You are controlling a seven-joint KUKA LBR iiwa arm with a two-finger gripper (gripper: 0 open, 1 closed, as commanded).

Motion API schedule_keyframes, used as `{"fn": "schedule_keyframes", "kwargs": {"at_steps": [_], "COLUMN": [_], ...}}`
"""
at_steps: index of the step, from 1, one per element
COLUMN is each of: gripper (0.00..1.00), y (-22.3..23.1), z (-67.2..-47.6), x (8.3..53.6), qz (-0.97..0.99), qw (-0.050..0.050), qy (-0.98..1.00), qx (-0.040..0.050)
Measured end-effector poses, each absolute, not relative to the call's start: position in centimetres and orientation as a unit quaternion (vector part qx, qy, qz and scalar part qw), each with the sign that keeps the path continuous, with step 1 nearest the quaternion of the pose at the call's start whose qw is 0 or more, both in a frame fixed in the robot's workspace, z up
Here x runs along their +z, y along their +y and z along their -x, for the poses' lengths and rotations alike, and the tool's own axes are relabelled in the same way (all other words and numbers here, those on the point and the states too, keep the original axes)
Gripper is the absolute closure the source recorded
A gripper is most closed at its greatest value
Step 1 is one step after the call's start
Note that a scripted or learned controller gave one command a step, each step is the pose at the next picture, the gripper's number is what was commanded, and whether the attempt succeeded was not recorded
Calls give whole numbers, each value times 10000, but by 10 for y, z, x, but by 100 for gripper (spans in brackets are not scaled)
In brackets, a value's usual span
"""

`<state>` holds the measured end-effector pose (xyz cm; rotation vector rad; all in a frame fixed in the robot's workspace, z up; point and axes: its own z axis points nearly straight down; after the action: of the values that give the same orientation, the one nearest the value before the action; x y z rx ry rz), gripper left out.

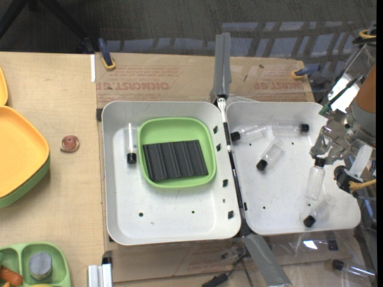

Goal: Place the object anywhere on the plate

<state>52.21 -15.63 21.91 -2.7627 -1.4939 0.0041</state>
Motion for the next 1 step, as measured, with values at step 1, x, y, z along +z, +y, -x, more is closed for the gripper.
{"fn": "schedule_keyframes", "kwargs": {"at_steps": [1], "gripper": [0], "y": [-156], "z": [-522], "x": [219], "qz": [8796], "qw": [4], "qy": [-4756], "qx": [13]}}
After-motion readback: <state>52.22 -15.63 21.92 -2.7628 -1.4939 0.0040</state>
